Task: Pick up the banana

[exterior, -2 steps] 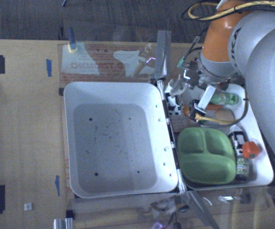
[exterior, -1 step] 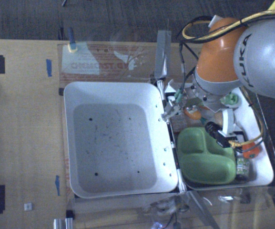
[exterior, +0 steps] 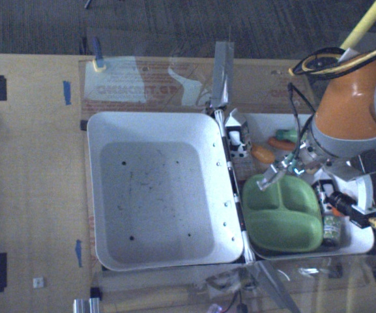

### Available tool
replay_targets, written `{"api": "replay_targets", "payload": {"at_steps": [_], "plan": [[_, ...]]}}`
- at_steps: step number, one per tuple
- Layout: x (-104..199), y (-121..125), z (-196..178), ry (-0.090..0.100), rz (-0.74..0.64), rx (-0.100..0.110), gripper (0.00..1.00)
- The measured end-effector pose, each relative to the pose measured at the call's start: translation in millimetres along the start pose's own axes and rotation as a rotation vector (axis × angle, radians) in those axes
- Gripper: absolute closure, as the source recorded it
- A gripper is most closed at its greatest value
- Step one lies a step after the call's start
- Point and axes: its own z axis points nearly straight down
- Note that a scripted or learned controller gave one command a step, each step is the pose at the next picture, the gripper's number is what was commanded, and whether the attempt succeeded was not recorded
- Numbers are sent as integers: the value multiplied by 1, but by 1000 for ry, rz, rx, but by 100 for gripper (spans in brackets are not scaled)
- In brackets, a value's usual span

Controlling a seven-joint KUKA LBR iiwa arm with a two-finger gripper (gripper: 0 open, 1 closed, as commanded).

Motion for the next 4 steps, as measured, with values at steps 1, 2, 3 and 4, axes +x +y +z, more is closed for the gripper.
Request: {"api": "replay_targets", "payload": {"at_steps": [1,2,3,4], "plan": [[-8,-45,88,-2,-179,-3,0],[-43,35,92,-8,22,-8,0],[-19,-37,94,-9,44,-14,0],[-46,35,68,0,-215,2,0]]}}
